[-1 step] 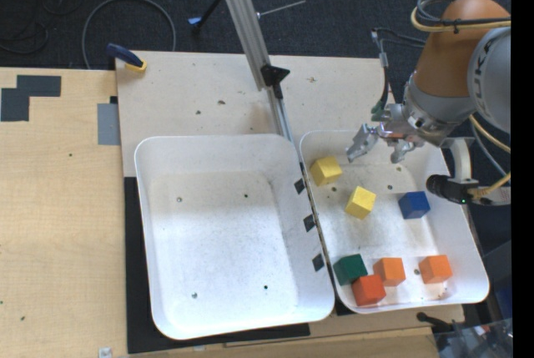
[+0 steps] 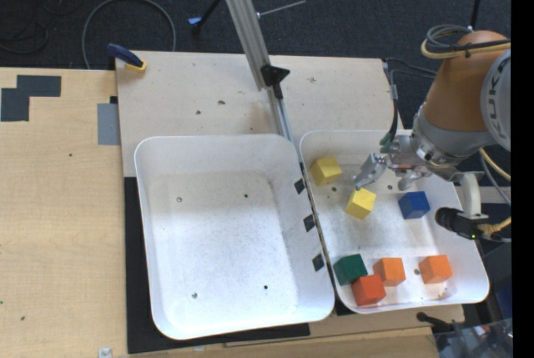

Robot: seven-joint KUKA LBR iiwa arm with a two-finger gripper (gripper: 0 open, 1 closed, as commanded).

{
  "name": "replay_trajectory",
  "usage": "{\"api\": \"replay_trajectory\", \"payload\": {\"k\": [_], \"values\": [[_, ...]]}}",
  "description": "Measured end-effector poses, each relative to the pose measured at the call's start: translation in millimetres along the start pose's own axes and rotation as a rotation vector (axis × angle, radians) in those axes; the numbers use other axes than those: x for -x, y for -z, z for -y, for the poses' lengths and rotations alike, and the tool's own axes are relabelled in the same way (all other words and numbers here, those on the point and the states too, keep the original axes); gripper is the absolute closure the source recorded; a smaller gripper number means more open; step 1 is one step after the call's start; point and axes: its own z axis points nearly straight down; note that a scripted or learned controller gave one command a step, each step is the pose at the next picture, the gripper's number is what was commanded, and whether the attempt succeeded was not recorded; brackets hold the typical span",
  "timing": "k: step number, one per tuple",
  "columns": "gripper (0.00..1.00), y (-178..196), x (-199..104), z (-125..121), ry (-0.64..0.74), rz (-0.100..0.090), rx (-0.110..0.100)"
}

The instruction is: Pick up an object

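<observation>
In the right bin point(image 2: 471, 285) I count two yellow cubes point(image 2: 361, 203), two orange cubes point(image 2: 435, 268), one each of the blue cube point(image 2: 414, 204), green cube point(image 2: 350, 268) and red cube point(image 2: 369, 289); the gripper point(image 2: 373, 171) hangs spread apart, gripping nothing.

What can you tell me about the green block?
The green block is a small dark green cube with plain, matte faces. It sits flat on the floor of the right bin, near the front left corner, close to the bin's left wall. A red block lies right beside it, looking like it touches its corner. Nothing is holding it.
</observation>
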Motion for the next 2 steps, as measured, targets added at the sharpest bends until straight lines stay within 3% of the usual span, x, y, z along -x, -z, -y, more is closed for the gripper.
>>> {"api": "replay_trajectory", "payload": {"k": [1, 2], "values": [[0.00, -93, -14, 3, 0.001, 0.000, 0.008], [1.00, -82, -12, 3, -0.004, -0.001, 0.008]]}}
